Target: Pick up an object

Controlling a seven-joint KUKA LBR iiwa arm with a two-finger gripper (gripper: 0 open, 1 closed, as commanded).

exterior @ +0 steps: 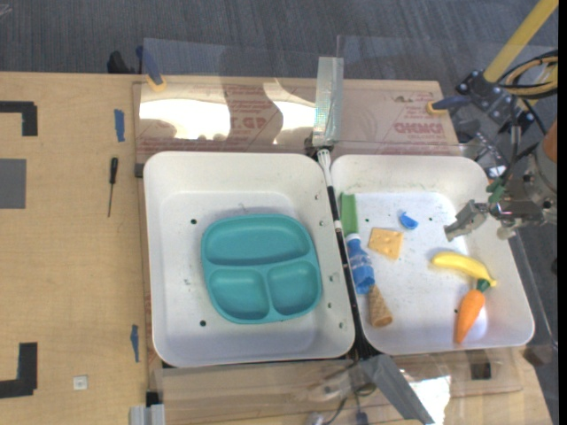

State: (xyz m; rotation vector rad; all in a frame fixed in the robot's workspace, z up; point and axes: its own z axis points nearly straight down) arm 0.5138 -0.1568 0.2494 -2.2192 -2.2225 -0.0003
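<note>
Nothing is lifted yet: the end effector [467, 217] is hovering over the right bin [518, 339], and I cannot tell its state. The banana [459, 265] is lying just below it, the carrot [469, 313] nearer the front rim. Open floor is sitting mid-bin; the right wall is crowding both. The teal tray [260, 266] is occupying the left bin [168, 184].

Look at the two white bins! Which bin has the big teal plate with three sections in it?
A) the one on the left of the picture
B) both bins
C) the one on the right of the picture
A: the teal plate lies in the left bin; the right bin holds small things such as the banana and the carrot.
</note>
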